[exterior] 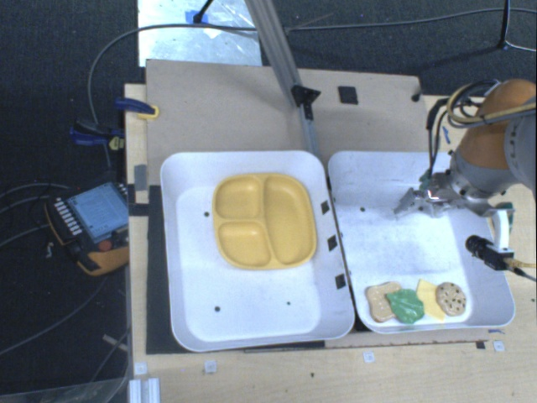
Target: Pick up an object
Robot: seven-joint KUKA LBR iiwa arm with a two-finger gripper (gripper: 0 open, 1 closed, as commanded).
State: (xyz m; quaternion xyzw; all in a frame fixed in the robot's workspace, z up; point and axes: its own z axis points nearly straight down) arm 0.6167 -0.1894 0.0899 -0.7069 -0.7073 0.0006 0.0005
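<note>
Yellow three-compartment plate (265,222) lying flat in left white bin (189,309), toward its rear half. Right white bin (369,175) holding food pieces clustered at near edge: toast slice (382,300), green leafy piece (408,306) overlapping it, yellow cheese wedge (430,296), round cookie (451,297). Gripper (417,204) over rear part of right bin, well apart from food cluster; fingers spread, nothing between them. Brown board surface (226,107) under both bins.

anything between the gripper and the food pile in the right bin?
No. In the camera view, bare white bin floor separates the gripper from the toy food pile at the right bin's near edge.
</note>
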